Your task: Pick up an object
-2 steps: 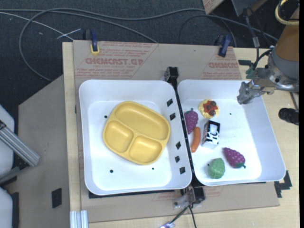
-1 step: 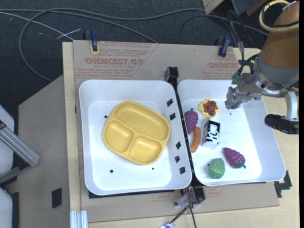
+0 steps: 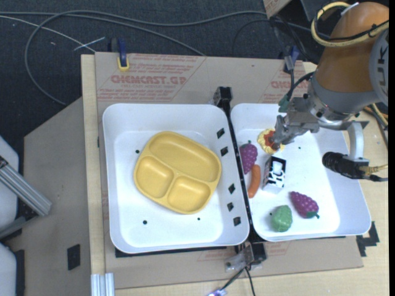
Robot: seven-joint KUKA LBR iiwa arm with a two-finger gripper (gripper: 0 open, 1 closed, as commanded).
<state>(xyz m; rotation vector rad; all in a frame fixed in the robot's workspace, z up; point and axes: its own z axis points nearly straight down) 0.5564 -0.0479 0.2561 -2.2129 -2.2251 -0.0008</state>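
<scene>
My gripper [image 3: 279, 137] hangs low over the back left part of the right bin [image 3: 345, 224], right above a small yellow and red toy [image 3: 266, 142]. Its tips sit against that toy, which is partly hidden by them. Just left lies a purple grape bunch [image 3: 248, 156]. An orange carrot [image 3: 254, 180] lies along the bin's left wall. A black and white block [image 3: 276, 173] stands beside the carrot. Nearer the front lie a second purple grape bunch [image 3: 304, 203] and a green toy [image 3: 281, 218].
The left bin [image 3: 117, 165] holds a yellow divided plate [image 3: 177, 172]. A black divider bar [image 3: 231, 159] runs between the bins. A black cylinder on a cable [image 3: 342, 163] overhangs the right bin's right side. The grey and orange arm [image 3: 349, 48] fills the upper right.
</scene>
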